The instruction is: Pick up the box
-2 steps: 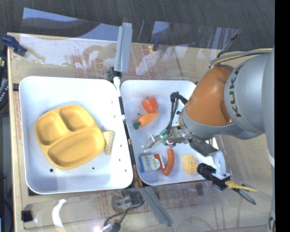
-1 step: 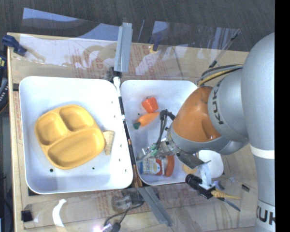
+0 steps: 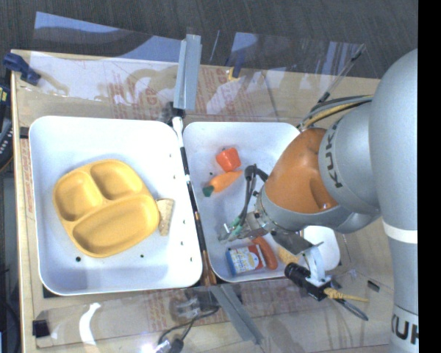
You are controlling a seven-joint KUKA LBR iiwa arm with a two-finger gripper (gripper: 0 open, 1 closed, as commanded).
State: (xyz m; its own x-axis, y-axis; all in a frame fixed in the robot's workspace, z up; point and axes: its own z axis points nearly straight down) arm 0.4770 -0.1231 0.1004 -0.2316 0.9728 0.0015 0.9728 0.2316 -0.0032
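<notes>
Camera view: two shallow white bins sit side by side on the bench. The left bin (image 3: 40,197) holds a yellow divided plate (image 3: 106,207) near its centre, with a small tan piece (image 3: 165,215) touching the plate's edge at about 3 o'clock.

The right bin (image 3: 206,142) carries several small things. An orange-red block (image 3: 228,158) lies toward 11 o'clock of the bin's middle, and just below it a toy carrot (image 3: 223,183) rests with its green tip pointing to 9 o'clock. The box (image 3: 243,259), small with blue and white print, lies at the bin's 6 o'clock side, close to the near wall. A red sausage-shaped piece (image 3: 265,254) lies just beside the box at its 3 o'clock.

The grey arm (image 3: 397,168) enters from 3 o'clock, its orange band (image 3: 298,182) hanging over the right half of the right bin. The gripper (image 3: 239,230) is low in the bin, just at 12 o'clock of the box, and appears very near or touching its upper edge. Whether the pincer is released or clenched I cannot tell; the metal parts there are too tangled and small to read, and the box lies on the bin floor, not visibly gripped
</notes>
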